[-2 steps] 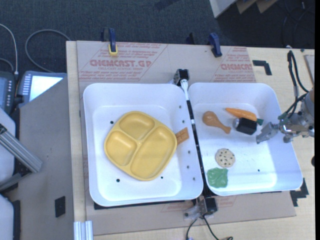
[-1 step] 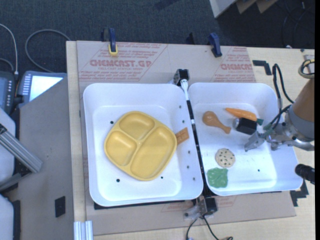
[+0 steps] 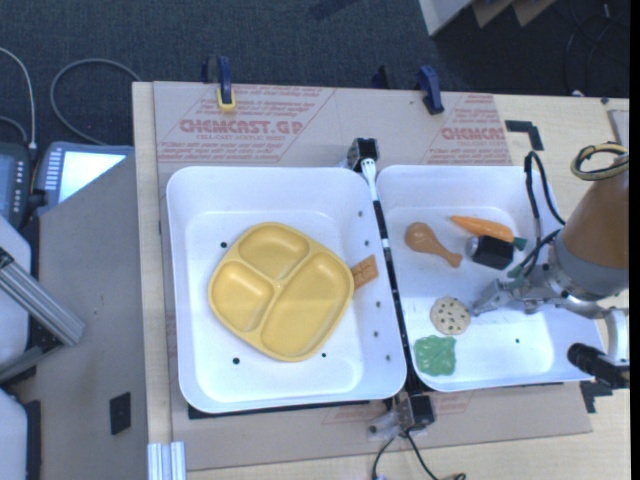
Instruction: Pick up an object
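The right bin point(image 3: 520, 363) holds several small things: a brown wooden spoon point(image 3: 431, 242), an orange carrot point(image 3: 481, 226), a black piece point(image 3: 491, 252), a round speckled cookie point(image 3: 450, 315) and a green leafy piece point(image 3: 435, 354). My gripper point(image 3: 497, 296) reaches in low from the right. It sits just right of the cookie and below the black piece. Nothing can be seen held in it.
In the left bin point(image 3: 190, 298) lies a yellow divided plate point(image 3: 282, 290), with a small brown block point(image 3: 363, 271) at the plate's right edge. A black cable point(image 3: 535, 193) hangs over the right bin's far side. The arm's body point(image 3: 600, 238) covers that bin's right wall.
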Tool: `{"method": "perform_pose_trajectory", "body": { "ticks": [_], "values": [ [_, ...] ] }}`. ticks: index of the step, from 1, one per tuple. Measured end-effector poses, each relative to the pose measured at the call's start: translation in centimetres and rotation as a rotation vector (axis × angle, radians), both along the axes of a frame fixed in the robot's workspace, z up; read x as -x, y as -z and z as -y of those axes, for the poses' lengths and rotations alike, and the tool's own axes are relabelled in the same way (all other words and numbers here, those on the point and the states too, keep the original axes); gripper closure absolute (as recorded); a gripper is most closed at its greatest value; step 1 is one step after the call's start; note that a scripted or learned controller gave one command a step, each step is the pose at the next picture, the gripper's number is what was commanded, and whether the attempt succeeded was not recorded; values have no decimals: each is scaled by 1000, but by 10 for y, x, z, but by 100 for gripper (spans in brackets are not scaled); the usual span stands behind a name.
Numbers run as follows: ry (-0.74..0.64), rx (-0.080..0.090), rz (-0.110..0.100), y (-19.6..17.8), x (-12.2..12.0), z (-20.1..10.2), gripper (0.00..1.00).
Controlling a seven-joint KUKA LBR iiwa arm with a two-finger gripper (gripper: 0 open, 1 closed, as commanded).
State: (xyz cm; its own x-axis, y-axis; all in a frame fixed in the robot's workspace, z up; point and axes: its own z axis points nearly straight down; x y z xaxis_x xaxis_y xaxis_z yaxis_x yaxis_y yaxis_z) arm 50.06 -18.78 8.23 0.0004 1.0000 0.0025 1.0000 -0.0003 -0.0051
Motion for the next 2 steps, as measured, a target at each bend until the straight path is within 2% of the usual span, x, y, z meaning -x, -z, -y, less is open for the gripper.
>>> {"method": "perform_pose_trajectory", "body": {
  "ticks": [1,2],
  "values": [
    [0,4,7,-13,-1,1,100],
    [-1,5,9,-67,6,-5,100]
  ]
}}
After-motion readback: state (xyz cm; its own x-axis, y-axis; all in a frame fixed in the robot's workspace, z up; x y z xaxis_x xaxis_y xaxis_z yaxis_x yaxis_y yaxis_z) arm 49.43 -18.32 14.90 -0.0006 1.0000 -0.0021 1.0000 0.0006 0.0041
